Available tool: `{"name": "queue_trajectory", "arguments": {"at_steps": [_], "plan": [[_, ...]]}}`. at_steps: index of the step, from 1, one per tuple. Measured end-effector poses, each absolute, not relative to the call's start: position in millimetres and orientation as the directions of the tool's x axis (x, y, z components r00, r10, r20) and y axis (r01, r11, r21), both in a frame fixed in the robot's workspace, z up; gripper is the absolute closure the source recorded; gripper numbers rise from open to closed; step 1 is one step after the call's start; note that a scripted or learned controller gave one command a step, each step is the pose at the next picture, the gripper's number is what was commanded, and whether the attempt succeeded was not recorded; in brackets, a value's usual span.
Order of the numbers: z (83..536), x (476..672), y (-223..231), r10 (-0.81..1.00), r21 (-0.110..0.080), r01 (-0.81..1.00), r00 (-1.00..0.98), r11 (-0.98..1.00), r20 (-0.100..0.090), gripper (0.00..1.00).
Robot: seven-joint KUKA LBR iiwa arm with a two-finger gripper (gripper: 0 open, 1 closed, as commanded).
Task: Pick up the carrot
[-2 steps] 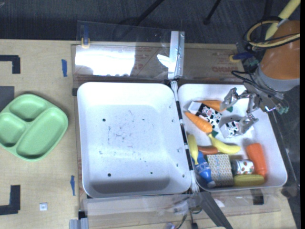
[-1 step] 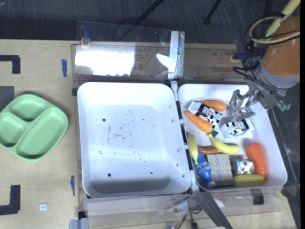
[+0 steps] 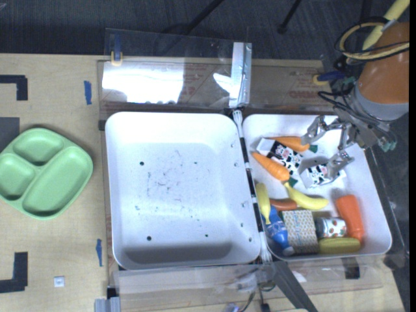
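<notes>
The pincer (image 3: 328,147) hangs over the upper part of the right bin (image 3: 380,200), its two metal fingers (image 3: 315,130) spread apart and released, with nothing between them. Just below it, under the lower finger, lies a small black-and-white spotted item (image 3: 318,173), and a second spotted piece (image 3: 284,155) sits just left of the pincer. The carrot (image 3: 272,166) lies left of and slightly below the pincer, near the bin's left wall, slanting from upper left to lower right, apart from the fingers. Another slim orange piece (image 3: 290,142) rests just above that spotted piece, close to the left finger. Below the pincer a yellow banana (image 3: 305,199) curves across the bin, with a reddish sausage-like item (image 3: 283,204) touching its left end. Further down lie a speckled sponge block (image 3: 300,231), a blue object (image 3: 278,234) and a long yellow item (image 3: 262,203) along the left wall. Below and right of the pincer stands a stubby orange object (image 3: 351,216), beside a small can (image 3: 333,227) and a yellow-green piece (image 3: 338,244). Well to the left is the left bin (image 3: 175,181), and far beyond it a green divided plate (image 3: 43,172) on the wooden bench (image 3: 52,83).
</notes>
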State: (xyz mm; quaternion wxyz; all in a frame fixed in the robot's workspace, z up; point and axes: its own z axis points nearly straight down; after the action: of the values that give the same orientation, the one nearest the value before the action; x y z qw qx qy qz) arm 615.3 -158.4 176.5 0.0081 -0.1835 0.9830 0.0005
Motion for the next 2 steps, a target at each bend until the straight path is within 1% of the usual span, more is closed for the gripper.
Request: {"name": "queue_trajectory", "arguments": {"at_steps": [1, 2], "plan": [[128.7, 664.6, -170.6, -0.49, -0.004, -0.49, -0.871, 0.871, -0.01, 0.0], [134.3, 669.2, -166.2, -0.605, -0.005, -0.605, -0.796, 0.796, -0.01, 0.0]]}}
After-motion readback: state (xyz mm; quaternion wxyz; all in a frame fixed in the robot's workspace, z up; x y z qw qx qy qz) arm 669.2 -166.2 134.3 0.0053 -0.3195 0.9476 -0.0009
